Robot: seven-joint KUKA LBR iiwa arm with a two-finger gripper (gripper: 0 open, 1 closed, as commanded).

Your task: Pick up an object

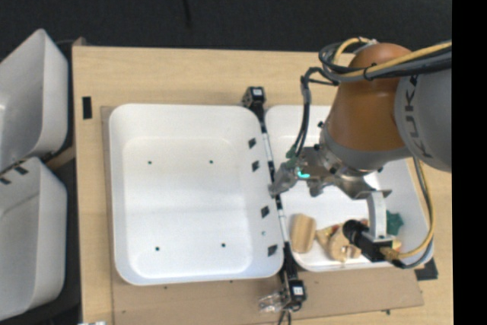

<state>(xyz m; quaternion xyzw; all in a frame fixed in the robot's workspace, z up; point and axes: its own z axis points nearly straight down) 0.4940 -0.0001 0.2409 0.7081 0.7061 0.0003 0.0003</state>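
My gripper (288, 177) hangs low over the left side of the right bin (283, 118), close to the divider between the two bins. Below it, near the bin's front edge, a tan wooden block (303, 232) lies on the floor, with a second tan piece (330, 240) just to its right. A small green object (395, 222) sits at the bin's right side. The orange-banded wrist covers much of the bin's middle. Nothing shows between the gripper and the tan pieces.
The left bin (118, 164) stands beside the right one, joined by a row of black clips (266, 186) along the shared rim. Two white containers (27, 110) sit off the bench at the far left.
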